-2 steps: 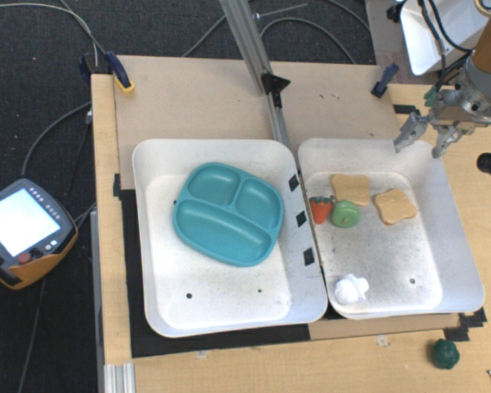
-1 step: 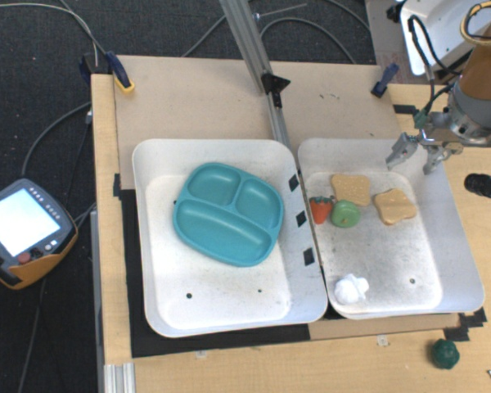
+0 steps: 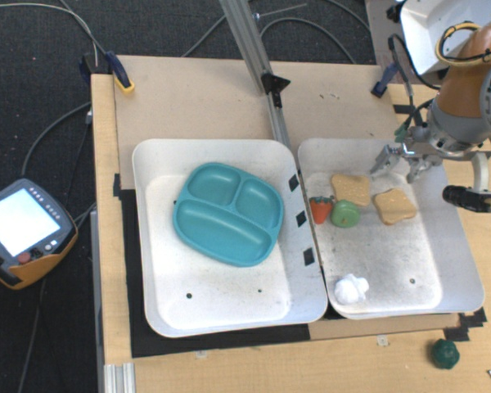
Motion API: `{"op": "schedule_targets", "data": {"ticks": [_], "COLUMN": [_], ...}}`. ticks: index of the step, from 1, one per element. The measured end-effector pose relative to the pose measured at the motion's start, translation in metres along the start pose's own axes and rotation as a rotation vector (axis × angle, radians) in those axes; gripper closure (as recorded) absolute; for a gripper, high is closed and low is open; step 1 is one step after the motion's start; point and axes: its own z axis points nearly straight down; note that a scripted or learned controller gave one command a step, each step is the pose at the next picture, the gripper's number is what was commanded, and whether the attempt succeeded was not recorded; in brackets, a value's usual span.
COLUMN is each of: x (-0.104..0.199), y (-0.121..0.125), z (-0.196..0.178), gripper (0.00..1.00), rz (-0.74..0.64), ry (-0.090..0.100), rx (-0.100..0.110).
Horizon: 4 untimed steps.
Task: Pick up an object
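The two metal fingers of the gripper (image 3: 399,161) stand spread apart with nothing between them, poised over the upper right part of the right-hand shallow white bin (image 3: 454,260). The grey arm with its orange band (image 3: 468,72) leads away from them toward the upper right corner.

Just below the fingertips lie two tan, bread-like slices: one squarish piece (image 3: 351,190) to the lower left of the gripper and a second piece (image 3: 394,206) directly beneath it, the two close together but apart. Beside the first slice, toward the bin's left wall, sit a small round green fruit-like object (image 3: 345,214) and, touching or nearly touching it, a small red-orange strawberry-shaped object (image 3: 320,209). Farther down, near the bin's front edge, rests a crumpled white lump (image 3: 351,289), well apart from the others.

The left-hand white bin (image 3: 159,301) holds a teal plastic divided plate (image 3: 228,213) with three compartments, lying slightly tilted in its middle.

Outside the bins, a dark green ball (image 3: 444,353) sits on the bench near the lower right corner, and a handheld control pendant with a lit screen (image 3: 20,232) lies on the dark floor to the far left.
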Motion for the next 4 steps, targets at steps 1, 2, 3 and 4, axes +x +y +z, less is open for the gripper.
{"op": "schedule_targets", "data": {"ticks": [1,2,3,4], "x": [-0.001,-0.002,-0.008,-0.008], "y": [0.002,0.008,0.001,0.002], "z": [-0.016,-0.062,-0.117,-0.137], "gripper": [1.0,1.0,1.0,1.0], "rz": [-0.001,0.001,0.002,0.001], "ry": [-0.003,-0.004,-0.004,-0.003], "rx": [-0.008,-0.012,-0.012,-0.011]}}
